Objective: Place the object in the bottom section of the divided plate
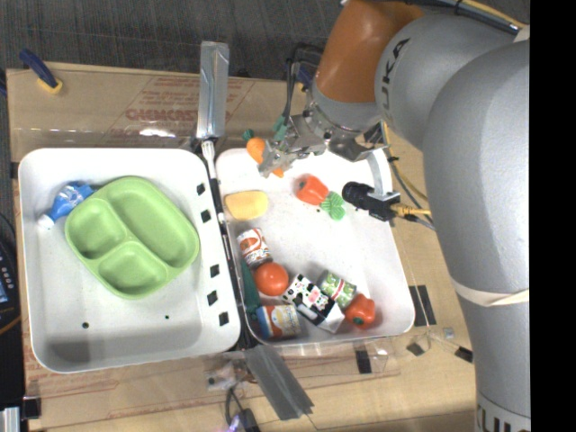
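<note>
A: Left bin (pixel 36 241), contents?
B: One green divided plate (pixel 131 234), three sections, tilted; a blue item (pixel 68 198) tucked behind its upper-left edge.
A: Right bin (pixel 391 268)?
B: Yellow piece (pixel 246 204) near the dividing wall; red pepper with green stem (pixel 315 191) mid-bin; small can (pixel 253 244), tomato (pixel 272 279), cartons and a red item clustered at the near wall.
A: Gripper (pixel 273 158)?
B: Over the bin's far corner, beside an orange item (pixel 256 148). Opening: cannot tell.

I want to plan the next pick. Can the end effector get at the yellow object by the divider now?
Probably yes. The yellow object lies alone with nothing on it, and the end effector hangs close above it.
</note>
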{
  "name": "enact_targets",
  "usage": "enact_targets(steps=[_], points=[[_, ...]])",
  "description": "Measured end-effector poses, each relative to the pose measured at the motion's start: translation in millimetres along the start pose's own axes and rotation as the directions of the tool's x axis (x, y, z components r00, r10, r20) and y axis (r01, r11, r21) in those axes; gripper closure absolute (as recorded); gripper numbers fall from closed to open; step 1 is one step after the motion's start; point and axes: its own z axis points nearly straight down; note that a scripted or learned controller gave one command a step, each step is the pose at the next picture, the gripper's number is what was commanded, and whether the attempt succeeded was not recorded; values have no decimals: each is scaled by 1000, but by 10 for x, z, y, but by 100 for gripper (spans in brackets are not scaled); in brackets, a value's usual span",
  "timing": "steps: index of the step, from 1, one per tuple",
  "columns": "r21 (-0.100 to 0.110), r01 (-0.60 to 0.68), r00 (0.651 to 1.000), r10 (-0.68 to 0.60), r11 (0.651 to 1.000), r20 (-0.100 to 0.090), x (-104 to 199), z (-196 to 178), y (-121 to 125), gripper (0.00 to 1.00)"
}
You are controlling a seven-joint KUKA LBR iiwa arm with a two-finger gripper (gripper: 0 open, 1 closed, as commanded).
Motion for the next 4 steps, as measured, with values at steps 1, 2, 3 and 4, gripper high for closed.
enact_targets(steps=[1, 2, 3, 4], points=[[3, 1, 1000, -1, 1000, -1, 723, 42, -423, 100], [4, 92, 996, -92, 996, -1, 1292, 189, -689, 100], [3, 572, 820, -572, 820, -2, 1784, 319, -841, 100], [1, 741, 672, -741, 672, 1, 2147, 667, -1125, 100]])
